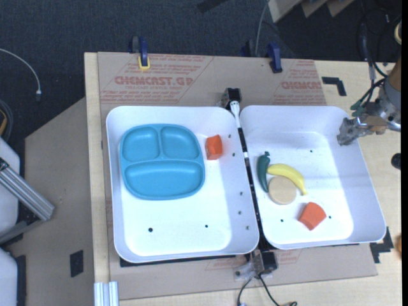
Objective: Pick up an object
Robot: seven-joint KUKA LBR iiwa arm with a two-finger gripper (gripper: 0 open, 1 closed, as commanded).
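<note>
- Sitting in the left bin (127, 234) are a blue divided plate (163, 160) and, just beside its right edge, a small orange block (214, 146); neither is being approached.
- Lying in the right bin (344, 234) are the likelier targets: a green pepper (262, 171) touching a yellow banana (288, 176), which is overlapping a tan round piece (282, 190), with a red-orange block (312, 215) a little apart toward the near edge.
- Hovering at the right bin's far right rim is the hand (349, 131), well apart from every object and carrying nothing visible; whether it is spread or pressed together cannot be told at this size.
- Judging the step: the approach is only beginning, and no grasp is under way.
- Judging the next move: the hand is needing to travel left and toward the near edge, then descend; the red-orange block, standing free, is offering the cleanest grip, while the clustered three are risking a crowded one.
</note>
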